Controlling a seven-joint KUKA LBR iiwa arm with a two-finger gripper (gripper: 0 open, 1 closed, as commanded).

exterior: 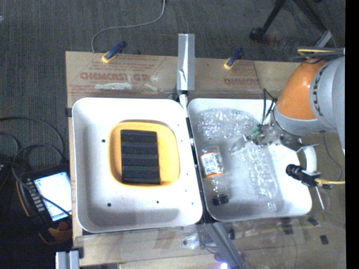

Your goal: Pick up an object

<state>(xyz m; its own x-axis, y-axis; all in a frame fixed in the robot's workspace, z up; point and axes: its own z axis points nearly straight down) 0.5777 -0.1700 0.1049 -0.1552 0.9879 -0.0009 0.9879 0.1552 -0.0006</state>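
The claw (259, 134) sits low over the right bin (303, 206), at the end of the grey arm with its orange band (297, 97); from above I cannot tell how its tips stand, and nothing is visibly held. Just beneath and beside it lie crumpled clear plastic wrappings (259, 170), more of them bunched at the bin's far end (221, 121). Near the bin's left wall lies a small clear bottle (213, 175) with a white and orange label and a dark cap; the label's print is too small to read.

The likely trouble: transparent film gives little to bite on, so the claw may close on a loose fold that slips free, or drag the wrapping without lifting it. The bottle, lying on its side, could roll away if nudged.

The left bin (90, 206) holds a yellow tray (115, 150) with a black ribbed block (140, 157). On the surface (120, 77) behind the bins, red lettering reads roughly "CHEMCAST GP".
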